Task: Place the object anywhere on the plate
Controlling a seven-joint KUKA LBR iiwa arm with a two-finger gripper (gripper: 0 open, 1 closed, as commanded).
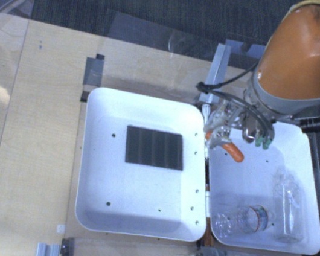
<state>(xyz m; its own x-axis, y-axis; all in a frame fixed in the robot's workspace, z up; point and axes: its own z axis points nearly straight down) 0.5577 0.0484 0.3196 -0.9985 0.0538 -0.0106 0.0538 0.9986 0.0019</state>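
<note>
At the right bin's [313, 200] top-left corner, you've got the gripper [223, 132] hanging low over the white floor, close to the wall that borders the left bin [102, 145]. The orange object [231, 150], carrot-shaped, sits just below and a touch right of the fingertips, one end near the bin's left wall, the other angled toward the bin's middle. It looks to be touching or nearly touching the fingers, but you can't see it pinched between them. Finger state: can't tell, the metal parts and cables there blur together.

Counts: two white bins, one dark ribbed plate [154, 148], one orange object, two clear plastic bottles. The plate lies flat in the upper middle of the left bin. One bottle [242, 220] lies on its side near the right bin's bottom edge; the other bottle [287, 205] lies along the right side, towards the bottom-right corner.

Both bottles are transparent and hard to outline against the white. The arm's [310, 56] orange-and-grey body covers the right bin's top edge and is cut off by the frame's top and right.
</note>
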